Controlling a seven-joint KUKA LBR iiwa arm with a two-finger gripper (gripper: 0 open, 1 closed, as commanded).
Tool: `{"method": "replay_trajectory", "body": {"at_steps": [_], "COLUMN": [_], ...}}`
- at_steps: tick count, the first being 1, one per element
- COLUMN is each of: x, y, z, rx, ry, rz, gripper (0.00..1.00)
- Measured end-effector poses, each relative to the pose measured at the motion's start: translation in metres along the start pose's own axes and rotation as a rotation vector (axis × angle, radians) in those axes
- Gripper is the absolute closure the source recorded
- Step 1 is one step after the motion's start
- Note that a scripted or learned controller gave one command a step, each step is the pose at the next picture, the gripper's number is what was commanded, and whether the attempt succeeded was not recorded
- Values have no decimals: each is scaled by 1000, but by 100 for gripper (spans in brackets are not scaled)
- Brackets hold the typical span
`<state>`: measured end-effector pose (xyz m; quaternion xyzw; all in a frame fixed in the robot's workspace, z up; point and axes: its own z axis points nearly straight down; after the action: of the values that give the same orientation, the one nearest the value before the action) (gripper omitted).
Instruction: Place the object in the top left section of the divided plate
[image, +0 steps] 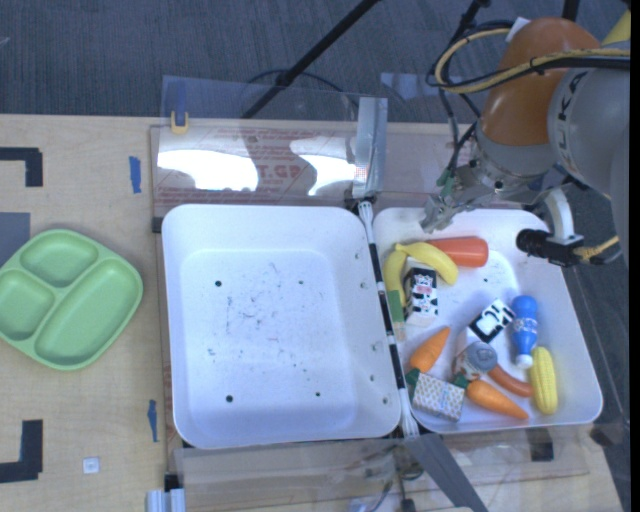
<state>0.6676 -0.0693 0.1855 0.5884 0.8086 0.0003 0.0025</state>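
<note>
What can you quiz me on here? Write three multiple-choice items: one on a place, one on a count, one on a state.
1. The green divided plate lies:
A. in a bin
B. on the bench, left of the left bin
C. under the pincer

2. The plate has:
A. three sections
B. two sections
C. five sections

3. The plate's sections hold:
A. a banana
B. a carrot
C. nothing yet

Answers:
1 B: it sits on the wood outside both bins.
2 A: it has two small sections and one long one.
3 C: the sections are bare green throughout, and the toys lie in the right bin.
</note>
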Motion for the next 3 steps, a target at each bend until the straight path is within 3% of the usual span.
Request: {"method": "replay_trajectory", "body": {"at_steps": [1, 2, 3], "x": [75, 138, 192], "y": [24, 42, -7], "z": [-55, -70, -134], "rx": [-3, -4, 0], "ry": [1, 1, 3], "rz": [-427, -489, -339], "gripper": [100, 100, 100]}}
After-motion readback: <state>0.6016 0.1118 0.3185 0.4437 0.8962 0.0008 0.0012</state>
